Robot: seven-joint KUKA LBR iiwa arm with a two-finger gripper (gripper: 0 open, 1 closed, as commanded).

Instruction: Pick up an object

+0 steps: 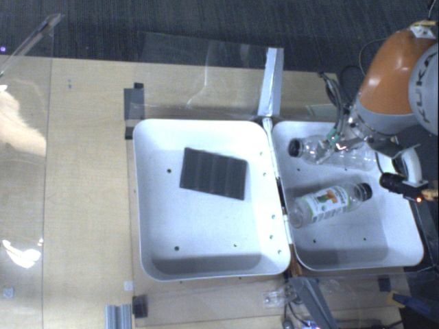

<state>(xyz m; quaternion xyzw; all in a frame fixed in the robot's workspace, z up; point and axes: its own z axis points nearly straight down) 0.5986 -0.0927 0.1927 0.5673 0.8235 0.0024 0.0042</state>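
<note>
Two shallow white plastic bins: the left bin (147, 184) holds one flat, ribbed dark mat (213, 173). The right bin (405, 242) beside it holds two clear bottles, one labelled (330, 204) at centre, one crumpled (329, 149) behind it. One gripper (357, 139) sits over the crumpled bottle; its grip cannot be made out.

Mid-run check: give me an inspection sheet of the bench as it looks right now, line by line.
Surface: wooden bench bearing a left bin and a right bin.
Job's things: dark ribbed pad flat in the left bin; clear bottle and labelled bottle lying in the right bin.
Clutter: nothing seen.
Gripper: arm over the right bin's far corner; grip cannot be judged.
Cables: dark cables behind the arm.
Surroundings: clear panel at left, dark carpet beyond.
</note>
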